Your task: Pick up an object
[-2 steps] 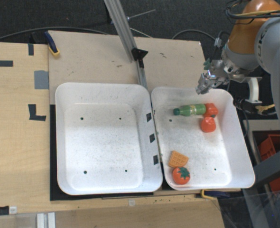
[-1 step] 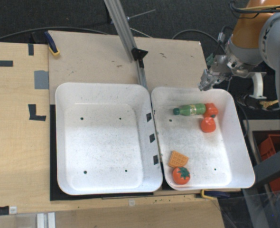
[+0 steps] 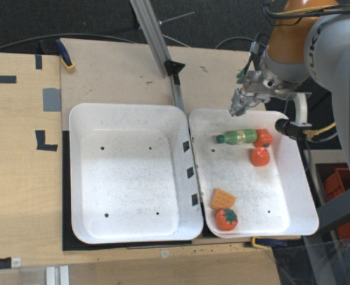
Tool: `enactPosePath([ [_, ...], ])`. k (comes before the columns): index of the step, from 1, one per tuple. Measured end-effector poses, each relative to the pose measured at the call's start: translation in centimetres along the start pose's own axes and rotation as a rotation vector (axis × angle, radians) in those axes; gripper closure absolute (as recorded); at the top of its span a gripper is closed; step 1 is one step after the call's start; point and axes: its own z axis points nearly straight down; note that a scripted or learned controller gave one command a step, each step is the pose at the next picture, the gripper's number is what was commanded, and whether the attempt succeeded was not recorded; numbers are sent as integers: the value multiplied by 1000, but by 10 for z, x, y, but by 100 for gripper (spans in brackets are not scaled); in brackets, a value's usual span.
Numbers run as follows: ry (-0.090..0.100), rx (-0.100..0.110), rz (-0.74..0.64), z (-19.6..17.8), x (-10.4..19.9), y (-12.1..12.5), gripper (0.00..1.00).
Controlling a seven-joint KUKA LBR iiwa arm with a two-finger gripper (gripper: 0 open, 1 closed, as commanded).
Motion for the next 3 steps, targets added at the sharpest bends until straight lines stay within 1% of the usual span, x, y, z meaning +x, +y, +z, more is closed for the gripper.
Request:
enactPosePath([
  [1, 0, 3, 1, -6, 49, -28, 100],
  [2, 1, 3, -1, -7, 104, -38, 100],
  [3, 0, 4, -1, -4, 164, -63, 100],
])
